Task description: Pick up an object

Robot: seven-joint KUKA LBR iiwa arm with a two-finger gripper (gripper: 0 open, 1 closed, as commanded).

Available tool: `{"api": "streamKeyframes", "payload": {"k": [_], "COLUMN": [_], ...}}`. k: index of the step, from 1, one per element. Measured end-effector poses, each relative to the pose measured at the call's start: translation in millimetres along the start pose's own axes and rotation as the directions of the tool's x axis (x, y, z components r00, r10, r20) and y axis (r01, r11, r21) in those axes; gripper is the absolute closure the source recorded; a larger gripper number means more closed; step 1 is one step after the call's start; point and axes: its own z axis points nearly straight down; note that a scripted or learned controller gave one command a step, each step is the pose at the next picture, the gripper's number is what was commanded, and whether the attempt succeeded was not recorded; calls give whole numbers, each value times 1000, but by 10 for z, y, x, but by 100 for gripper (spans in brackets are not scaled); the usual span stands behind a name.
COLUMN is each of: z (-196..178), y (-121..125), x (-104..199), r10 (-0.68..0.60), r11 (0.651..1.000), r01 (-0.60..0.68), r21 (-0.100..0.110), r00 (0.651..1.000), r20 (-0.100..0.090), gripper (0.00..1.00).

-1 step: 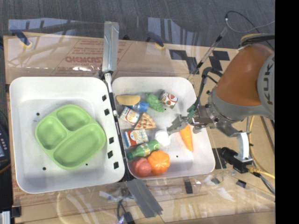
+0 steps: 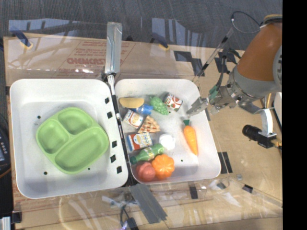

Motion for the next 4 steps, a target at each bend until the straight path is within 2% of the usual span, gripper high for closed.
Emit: {"api": "streamKeyframes", "payload": {"k": [1, 2, 3, 4], "z": [1440, 1360, 297, 1074], "y": [46, 33, 413, 687], "x": [64, 42, -39, -34], "r10": [-106, -107, -277, -364], "r11": [994, 994, 961, 931], "r01": [106, 107, 277, 364], "r21": [2, 8, -3, 1], "r00": [994, 994, 961, 931], "r20": [-10, -8, 2, -2], "gripper": [0, 100, 100, 100]}}
